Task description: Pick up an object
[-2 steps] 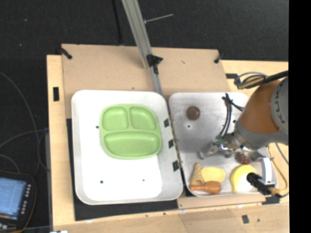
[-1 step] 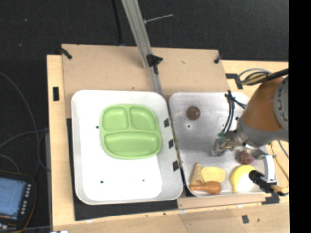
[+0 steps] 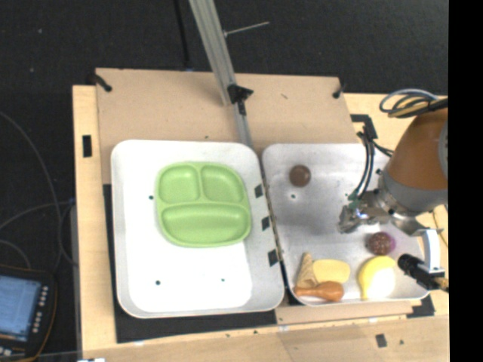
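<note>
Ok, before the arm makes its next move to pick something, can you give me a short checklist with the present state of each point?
1. Gripper is over the right white bin: ok.
2. Something between its fingers: cannot tell, the view is too blurred there.
3. Nearest target, the dark purple round object, lies free and just beside the gripper: ok.
4. Small brown ball lies alone, with bare bin floor around it: ok.
5. Yellow rounded object, pale yellow block and orange carrot-like piece crowd the near edge, hard to grasp singly: not ok.
6. Green divided plate in the left white bin is away from the arm: ok.
</note>
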Robot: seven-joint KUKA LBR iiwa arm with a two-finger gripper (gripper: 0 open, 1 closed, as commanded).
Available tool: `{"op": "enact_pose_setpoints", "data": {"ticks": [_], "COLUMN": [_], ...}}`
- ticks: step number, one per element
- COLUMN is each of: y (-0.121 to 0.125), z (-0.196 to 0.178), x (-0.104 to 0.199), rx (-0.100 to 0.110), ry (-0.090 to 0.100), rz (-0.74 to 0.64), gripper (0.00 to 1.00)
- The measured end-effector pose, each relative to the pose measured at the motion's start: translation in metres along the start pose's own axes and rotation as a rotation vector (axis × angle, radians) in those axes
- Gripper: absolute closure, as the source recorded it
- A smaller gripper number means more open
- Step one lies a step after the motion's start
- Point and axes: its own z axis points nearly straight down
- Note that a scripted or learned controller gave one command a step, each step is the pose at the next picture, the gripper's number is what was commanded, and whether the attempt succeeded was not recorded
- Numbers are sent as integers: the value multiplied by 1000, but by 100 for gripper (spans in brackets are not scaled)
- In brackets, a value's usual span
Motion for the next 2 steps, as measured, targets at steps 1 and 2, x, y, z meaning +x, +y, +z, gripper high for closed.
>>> {"op": "enact_pose_setpoints", "data": {"ticks": [1,2], "y": [3,9], "z": [-54,-65], "x": [-2,53], "rx": [-2,2], "ry": [-1,3], "rz": [-1,-5], "gripper": [100,100]}}
